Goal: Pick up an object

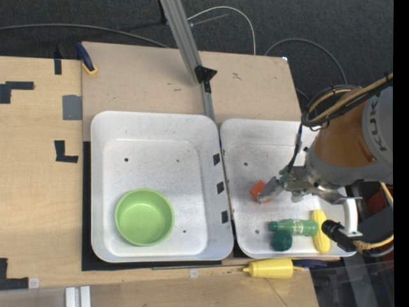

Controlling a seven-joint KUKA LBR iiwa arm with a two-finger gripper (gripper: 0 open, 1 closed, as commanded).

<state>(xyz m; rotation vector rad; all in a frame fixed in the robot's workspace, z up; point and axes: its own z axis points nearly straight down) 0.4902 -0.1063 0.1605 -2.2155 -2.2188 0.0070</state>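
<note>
The claw (267, 193) sits low in the right bin (246, 139), its fingers closed on an orange block (257, 189). A green bowl (144, 217) lies in the left bin (115, 130).

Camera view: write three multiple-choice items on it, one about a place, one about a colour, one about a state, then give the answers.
1. Where does the green bowl sit?
A. In the left bin, near its lower left corner
B. In the right bin
C. On the bench outside both bins

2. What colour is the small object beside the end effector?
A. Blue
B. Orange-red
C. White

3. How does the green bottle lie?
A. Upright on its base
B. Inside the bowl
C. On its side in the right bin

Answers:
1. A, since the bowl rests on the left bin's floor towards that corner.
2. B, as the piece at the fingertips reads orange-red against the white floor.
3. C, because its length runs flat along the bin's lower edge.
</note>
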